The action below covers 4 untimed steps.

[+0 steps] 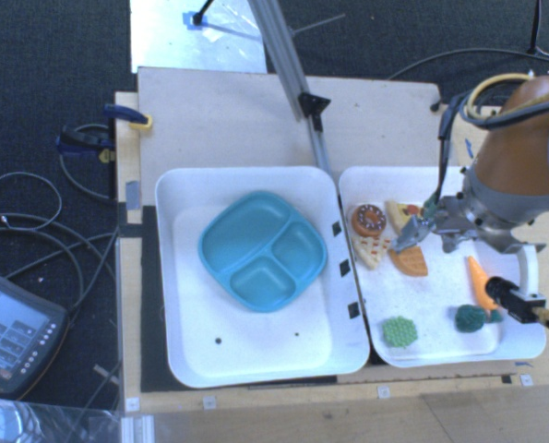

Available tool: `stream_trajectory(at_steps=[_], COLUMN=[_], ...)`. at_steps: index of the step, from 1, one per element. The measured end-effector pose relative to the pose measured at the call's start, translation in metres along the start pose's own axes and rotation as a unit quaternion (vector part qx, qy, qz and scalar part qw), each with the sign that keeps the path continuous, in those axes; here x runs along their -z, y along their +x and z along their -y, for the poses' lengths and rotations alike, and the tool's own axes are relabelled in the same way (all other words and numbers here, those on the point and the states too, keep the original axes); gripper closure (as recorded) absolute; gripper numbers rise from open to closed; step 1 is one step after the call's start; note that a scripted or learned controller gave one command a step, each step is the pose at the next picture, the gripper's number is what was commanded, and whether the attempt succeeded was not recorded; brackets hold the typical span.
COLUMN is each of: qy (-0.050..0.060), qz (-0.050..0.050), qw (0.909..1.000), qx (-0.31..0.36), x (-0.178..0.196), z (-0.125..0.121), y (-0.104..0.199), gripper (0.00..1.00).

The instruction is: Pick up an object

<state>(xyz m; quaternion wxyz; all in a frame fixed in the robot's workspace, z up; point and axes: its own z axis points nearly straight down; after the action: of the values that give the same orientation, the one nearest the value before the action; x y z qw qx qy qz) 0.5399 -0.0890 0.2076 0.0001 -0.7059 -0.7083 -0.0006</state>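
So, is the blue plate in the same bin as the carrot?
No, the blue plate lies in the left bin, while the carrot lies in the right bin.

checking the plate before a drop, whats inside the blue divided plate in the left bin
The blue plate in the left bin shows three compartments, all bare blue with nothing lying in them. Nothing covers it, but the bin floor beneath the plate is hidden.
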Motion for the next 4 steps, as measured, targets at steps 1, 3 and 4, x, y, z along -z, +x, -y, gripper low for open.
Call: stream_trajectory(at_steps=[1,3,4], qy=[0.0,0.003,0.002], qz=[0.0,0.0,0.0], qw=[1.0,1.0,1.0], qx=[-0.001,-0.001,-0.002], x=[0.0,-0.088,-0.119], z=[0.0,0.008,0.008], y=[0.0,0.007,0.007], gripper=[0.0,0.0,0.0])
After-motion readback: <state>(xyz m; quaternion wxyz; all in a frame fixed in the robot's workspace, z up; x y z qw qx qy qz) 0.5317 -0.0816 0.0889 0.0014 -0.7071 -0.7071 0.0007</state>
